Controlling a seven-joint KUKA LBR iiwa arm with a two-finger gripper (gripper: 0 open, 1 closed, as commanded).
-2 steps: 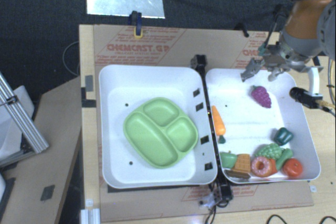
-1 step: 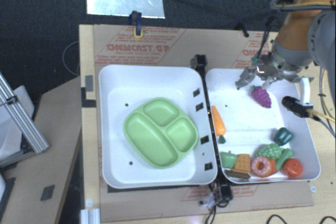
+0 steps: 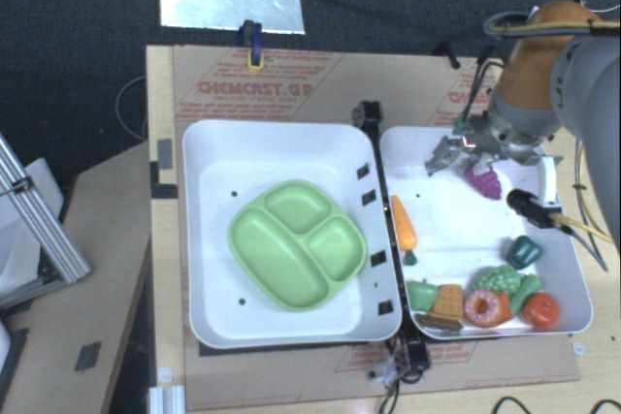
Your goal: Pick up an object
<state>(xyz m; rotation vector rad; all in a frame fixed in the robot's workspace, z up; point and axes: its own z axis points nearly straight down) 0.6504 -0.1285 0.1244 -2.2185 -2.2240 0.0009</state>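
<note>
Where two bins (image 3: 291, 136) sit: one carrot (image 3: 403, 222) (one donut (image 3: 482, 306)).

I work in a robotics lab, not a home. My desk (image 3: 291, 78) is a plain board printed with a maker's name, standing on dark carpet (image 3: 78, 5). Two shallow white bins (image 3: 209, 160) sit clipped side by side on it. A blue clamp (image 3: 252, 42) grips the board's far edge, loose cables (image 3: 582, 238) trail along my side, and an aluminium frame (image 3: 34, 218) stands at the left.
</note>
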